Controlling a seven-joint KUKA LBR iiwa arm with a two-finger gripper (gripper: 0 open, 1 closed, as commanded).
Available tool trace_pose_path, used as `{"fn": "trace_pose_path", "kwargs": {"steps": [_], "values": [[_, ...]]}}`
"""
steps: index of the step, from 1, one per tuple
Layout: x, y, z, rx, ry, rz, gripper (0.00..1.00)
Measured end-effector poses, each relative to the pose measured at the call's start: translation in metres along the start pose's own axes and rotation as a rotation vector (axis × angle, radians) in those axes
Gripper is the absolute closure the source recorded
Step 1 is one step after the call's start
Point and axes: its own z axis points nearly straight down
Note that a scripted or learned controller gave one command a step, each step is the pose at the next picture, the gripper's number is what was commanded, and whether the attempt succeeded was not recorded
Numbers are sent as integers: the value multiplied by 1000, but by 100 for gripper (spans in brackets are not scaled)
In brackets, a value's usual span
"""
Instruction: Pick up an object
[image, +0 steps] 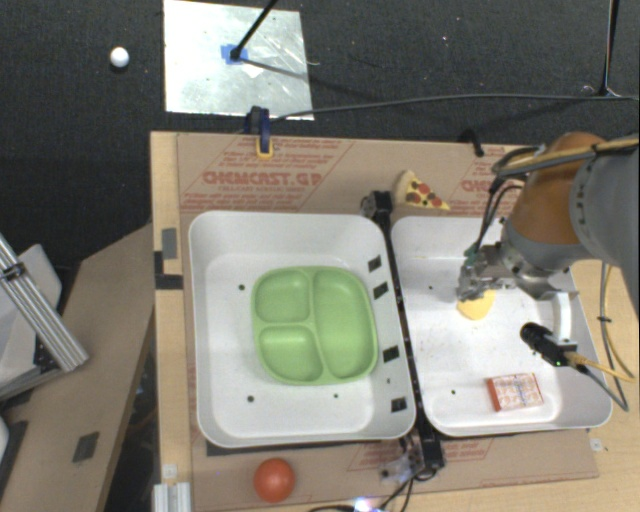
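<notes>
The bench (300, 165) carried two white bins side by side, the left bin (215, 300) holding a green divided tray (313, 325) at its middle, the right bin (440, 395) holding the likely targets. The arm (580, 205) reached in over the right bin's far right corner, its gripper (478, 282) down at the near edge of a yellow piece (476, 308) lying toward the bin's centre. Whether anything sat between the jaws could not be told, for the gripper's body hid them. A small printed packet (515, 391) lay flat near the bin's near right corner, well apart from the gripper. Outside the bins, a pizza-slice toy (421, 192) rested by the far edge and a red ball (273, 479) by the near edge. The risk looked plain: the yellow piece seemed low and off to one side of the gripper, so a closing pinch might only clip its edge and push it away, or lift and drop it.
</notes>
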Motion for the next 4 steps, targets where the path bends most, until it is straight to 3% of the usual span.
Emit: {"fn": "trace_pose_path", "kwargs": {"steps": [3,4], "values": [[3,-7,-166,-4,-1,-4,100],[64,-20,-164,2,2,-8,100]]}}
